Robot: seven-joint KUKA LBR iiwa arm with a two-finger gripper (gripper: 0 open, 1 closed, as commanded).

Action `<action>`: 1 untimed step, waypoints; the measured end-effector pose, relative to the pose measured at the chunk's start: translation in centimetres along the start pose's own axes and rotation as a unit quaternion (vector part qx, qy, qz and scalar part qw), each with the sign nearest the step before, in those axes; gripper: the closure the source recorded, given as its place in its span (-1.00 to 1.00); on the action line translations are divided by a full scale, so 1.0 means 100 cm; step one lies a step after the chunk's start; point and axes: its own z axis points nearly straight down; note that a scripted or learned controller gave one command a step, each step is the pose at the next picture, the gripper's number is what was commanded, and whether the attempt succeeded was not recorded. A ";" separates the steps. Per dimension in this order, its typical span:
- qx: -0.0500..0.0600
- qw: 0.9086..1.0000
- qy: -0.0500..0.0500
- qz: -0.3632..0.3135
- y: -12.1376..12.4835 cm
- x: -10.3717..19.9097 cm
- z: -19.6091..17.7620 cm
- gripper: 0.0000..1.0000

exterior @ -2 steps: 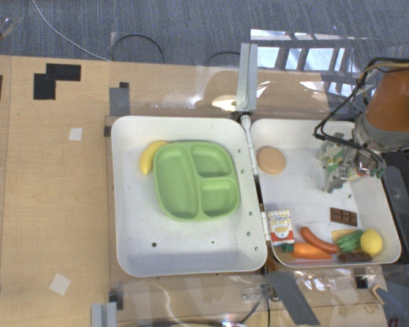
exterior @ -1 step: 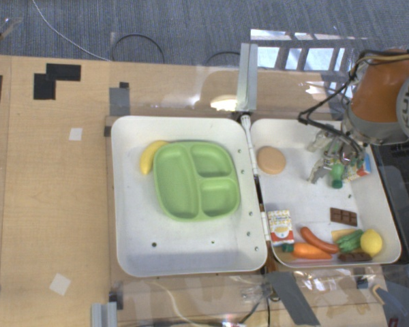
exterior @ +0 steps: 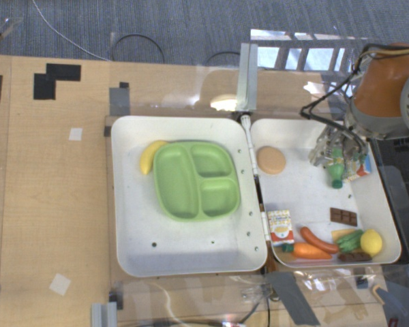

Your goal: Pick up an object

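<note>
Camera view looks down on a light wooden counter with two flat white bins side by side. The grey arm with the orange band comes in from the right. Its gripper hangs low over the back right part of the right white bin. A small green toy bottle shape sticks out just under the gripper and looks like it is touching it. I cannot tell if the gripper is open or closed, or if it has hold of the green toy. A little red and blue thing lies just beside them, too small to make out.

Near the back left of the same bin sits a round tan cookie. Along the front lie a small white and red carton, an orange carrot, a red sausage, a green leafy toy and a yellow lemon. A brown chocolate bar lies a bit behind the lemon.

The left white bin has a green plastic plate with three parts in it. A yellow banana lies at the plate's left edge, touching it.
</note>
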 end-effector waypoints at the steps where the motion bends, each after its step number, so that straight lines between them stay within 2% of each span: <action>1: 0.001 0.998 0.003 -0.061 -0.006 0.019 -0.087 1.00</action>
